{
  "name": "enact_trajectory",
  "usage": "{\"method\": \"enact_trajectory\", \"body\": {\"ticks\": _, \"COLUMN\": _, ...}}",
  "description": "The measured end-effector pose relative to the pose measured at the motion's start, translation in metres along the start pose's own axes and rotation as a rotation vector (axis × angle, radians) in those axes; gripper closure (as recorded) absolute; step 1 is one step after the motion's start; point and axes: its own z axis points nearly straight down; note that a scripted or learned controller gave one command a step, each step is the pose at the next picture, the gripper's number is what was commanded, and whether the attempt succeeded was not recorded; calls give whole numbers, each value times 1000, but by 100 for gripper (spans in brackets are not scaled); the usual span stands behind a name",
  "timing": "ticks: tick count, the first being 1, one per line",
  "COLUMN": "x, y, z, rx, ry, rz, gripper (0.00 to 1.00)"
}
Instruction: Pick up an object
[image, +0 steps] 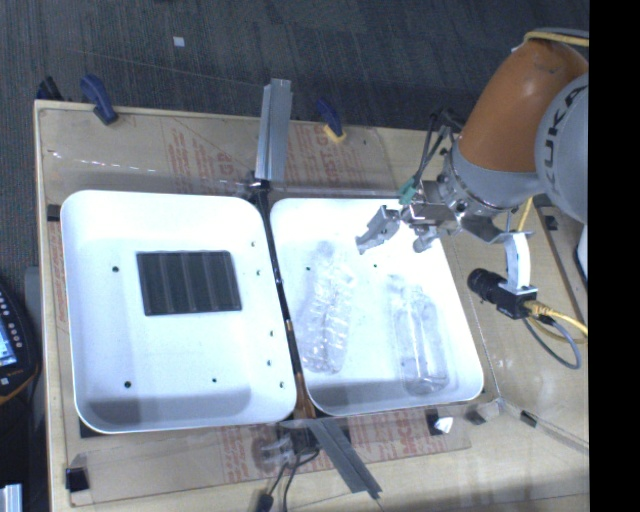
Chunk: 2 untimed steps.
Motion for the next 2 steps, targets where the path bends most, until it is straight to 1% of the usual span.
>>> {"method": "enact_trajectory", "body": {"ticks": 1, "x": 32, "y": -38, "z": -11, "rx": -2, "ry": -1, "rz": 7, "gripper": 0}}
{"method": "enact_trajectory", "body": {"ticks": 2, "x": -6, "y": -26, "z": -99, "rx": -6, "ry": -3, "rz": -203, "gripper": 0}}
